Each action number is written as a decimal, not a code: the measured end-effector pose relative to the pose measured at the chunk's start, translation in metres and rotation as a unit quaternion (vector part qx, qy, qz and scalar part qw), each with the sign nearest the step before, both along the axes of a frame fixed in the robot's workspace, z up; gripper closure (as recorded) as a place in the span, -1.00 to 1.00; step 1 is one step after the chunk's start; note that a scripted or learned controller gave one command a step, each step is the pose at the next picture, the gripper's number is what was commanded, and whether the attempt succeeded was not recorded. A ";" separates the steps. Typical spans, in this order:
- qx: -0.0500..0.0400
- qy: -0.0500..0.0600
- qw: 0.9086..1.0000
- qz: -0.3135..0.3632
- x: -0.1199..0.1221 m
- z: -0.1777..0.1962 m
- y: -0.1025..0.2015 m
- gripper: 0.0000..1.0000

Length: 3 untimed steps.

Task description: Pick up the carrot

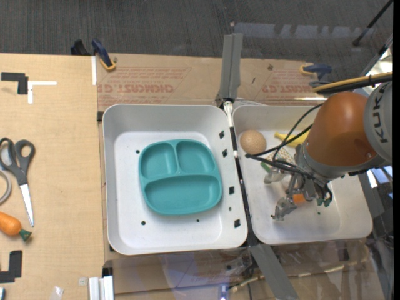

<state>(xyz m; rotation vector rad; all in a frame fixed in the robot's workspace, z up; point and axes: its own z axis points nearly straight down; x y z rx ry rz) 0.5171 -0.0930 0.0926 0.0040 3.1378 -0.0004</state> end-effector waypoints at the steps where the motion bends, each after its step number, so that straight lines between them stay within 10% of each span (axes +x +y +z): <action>1: 0.000 -0.002 1.000 0.002 0.001 0.010 0.001 1.00; 2: 0.000 0.000 0.998 0.068 -0.022 0.099 0.004 1.00; 3: 0.000 0.000 0.998 0.069 -0.022 0.099 0.004 -1.00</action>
